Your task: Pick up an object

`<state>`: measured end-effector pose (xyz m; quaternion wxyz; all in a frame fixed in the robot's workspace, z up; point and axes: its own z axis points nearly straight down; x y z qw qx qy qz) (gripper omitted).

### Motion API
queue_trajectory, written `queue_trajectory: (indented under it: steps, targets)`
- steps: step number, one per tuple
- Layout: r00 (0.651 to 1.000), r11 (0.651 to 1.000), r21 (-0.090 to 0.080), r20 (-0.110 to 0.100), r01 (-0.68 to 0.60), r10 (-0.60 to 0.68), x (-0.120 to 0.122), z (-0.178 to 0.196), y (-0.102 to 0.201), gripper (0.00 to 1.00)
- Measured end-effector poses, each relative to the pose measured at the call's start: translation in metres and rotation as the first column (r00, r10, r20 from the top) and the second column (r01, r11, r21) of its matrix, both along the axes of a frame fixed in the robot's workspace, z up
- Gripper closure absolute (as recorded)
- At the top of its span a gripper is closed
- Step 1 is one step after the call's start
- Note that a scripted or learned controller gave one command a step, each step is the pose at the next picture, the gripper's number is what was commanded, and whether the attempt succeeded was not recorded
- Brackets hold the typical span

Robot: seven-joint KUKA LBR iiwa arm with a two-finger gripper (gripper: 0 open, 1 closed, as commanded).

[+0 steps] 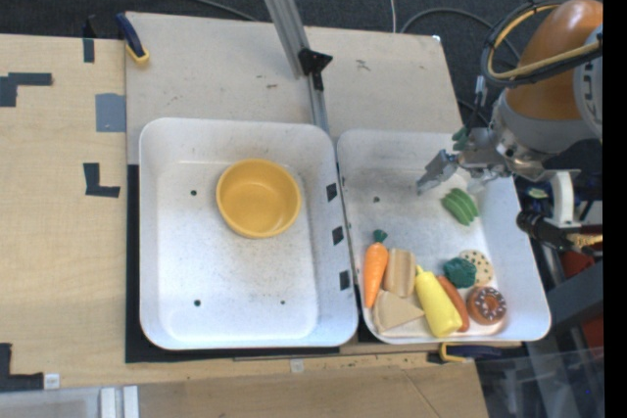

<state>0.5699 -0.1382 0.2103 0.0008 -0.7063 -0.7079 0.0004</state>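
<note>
Green vegetable (459,205), perhaps a pepper, lies alone near the right bin's (392,157) right wall, just below and right of the claw (438,173), apart from it. Claw fingers appear spread and grip nothing. Bare floor fills the bin's upper left; carrot (374,273), banana (438,300) and donut (487,305) crowd its lower edge. A yellow bowl (259,198) sits in the left bin (167,240).
</note>
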Motion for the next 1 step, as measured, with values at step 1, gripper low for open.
queue_trajectory:
  steps: [1]
  targets:
    - [1.0,1.0,0.0,0.0,0.0,0.0,0.0,0.0001,-0.0001,0.0]
